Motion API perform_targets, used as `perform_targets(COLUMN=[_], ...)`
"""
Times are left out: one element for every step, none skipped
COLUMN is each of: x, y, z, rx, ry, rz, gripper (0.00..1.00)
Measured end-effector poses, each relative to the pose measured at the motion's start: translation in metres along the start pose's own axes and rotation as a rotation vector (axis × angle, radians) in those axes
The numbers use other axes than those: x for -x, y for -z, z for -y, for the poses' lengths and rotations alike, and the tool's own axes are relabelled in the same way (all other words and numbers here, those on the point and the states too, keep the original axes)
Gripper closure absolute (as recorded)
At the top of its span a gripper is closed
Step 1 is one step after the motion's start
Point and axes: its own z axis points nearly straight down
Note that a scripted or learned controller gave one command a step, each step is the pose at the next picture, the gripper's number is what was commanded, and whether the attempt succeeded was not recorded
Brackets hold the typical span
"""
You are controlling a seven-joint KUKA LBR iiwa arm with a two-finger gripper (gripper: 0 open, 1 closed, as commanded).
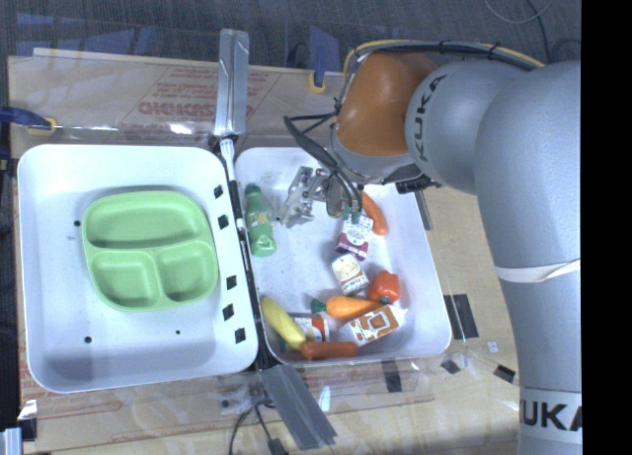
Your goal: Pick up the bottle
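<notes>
I see the small green plastic bottle (260, 220) lying against the right white bin's (420, 246) left wall, long axis along that wall. My metal two-finger gripper (314, 192) hovers just right of it, fingers apart, holding nothing.

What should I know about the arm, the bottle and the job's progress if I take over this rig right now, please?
Gripper: in the right bin, near its upper edge, with nothing visible between its fingers. I cannot tell whether they are open or shut.
Green bottle: lying against the right bin's left wall, just left of the gripper and apart from it.
Other items: a banana, a carrot and small packets sit in the lower part of that bin. A green divided tray rests in the left bin.
Done: nothing as yet; the bottle is not lifted.
Left: reach the bottle, grasp it, lift.
</notes>
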Motion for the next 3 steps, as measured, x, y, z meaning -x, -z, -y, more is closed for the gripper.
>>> perform_targets(x=[0.010, 0.019, -0.023], y=[0.001, 0.002, 0.000], z=[0.006, 0.026, 0.015], rx=[0.000, -0.001, 0.000], ry=[-0.002, 0.051, 0.404], rz=[0.004, 0.006, -0.001], gripper=[1.00, 1.00, 1.00])
